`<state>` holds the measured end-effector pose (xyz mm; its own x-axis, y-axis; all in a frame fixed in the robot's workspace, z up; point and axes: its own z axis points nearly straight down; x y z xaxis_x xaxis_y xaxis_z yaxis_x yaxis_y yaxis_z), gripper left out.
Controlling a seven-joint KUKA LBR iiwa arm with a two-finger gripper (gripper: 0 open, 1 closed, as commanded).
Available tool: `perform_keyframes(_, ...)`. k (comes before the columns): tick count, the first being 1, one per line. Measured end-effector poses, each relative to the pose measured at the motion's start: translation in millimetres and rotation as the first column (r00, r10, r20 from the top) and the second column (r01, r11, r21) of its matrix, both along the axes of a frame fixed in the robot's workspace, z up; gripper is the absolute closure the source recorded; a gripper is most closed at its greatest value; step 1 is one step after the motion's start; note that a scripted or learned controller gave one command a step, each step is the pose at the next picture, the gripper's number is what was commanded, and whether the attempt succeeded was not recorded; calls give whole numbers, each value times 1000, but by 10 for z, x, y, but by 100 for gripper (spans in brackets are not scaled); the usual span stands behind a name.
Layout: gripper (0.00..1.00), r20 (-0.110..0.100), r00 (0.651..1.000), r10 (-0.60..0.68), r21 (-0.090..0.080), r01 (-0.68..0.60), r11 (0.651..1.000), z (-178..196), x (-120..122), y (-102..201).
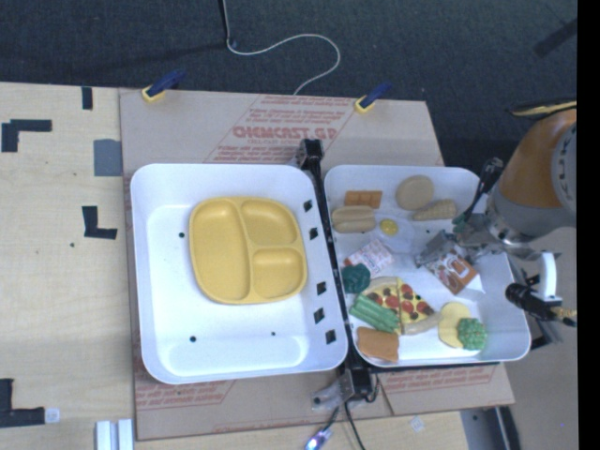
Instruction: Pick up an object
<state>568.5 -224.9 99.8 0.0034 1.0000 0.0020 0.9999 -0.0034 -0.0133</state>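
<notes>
The right white bin (487,350) holds several toy foods. Among them are a pizza slice (403,303), a green broccoli (472,334), a yellow lemon-like piece (452,322), a hot dog bun (352,218), an orange cracker (362,198), a round tan cookie (413,192) and a brown-and-orange packet (457,273). My gripper (438,248) reaches in from the right and hangs low over the bin's right half. It is just above and to the left of the packet. I see nothing clearly held in it.
The left white bin (159,251) holds a yellow divided plate (247,249). More toys lie in the right bin: a dark green piece (355,277), a green vegetable (375,314), an orange piece (378,344) and a white wrapper (375,254). The grey and orange arm (539,181) stands over the bin's right rim.
</notes>
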Motion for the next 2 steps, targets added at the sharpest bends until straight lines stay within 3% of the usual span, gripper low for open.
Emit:
perform_keyframes(1, 100, 12, 1000, 4, -2, -4, 1000, 154, 48, 20)
perform_keyframes(2, 100, 18, 1000, 9, -4, -9, 1000, -50, 443, 535)
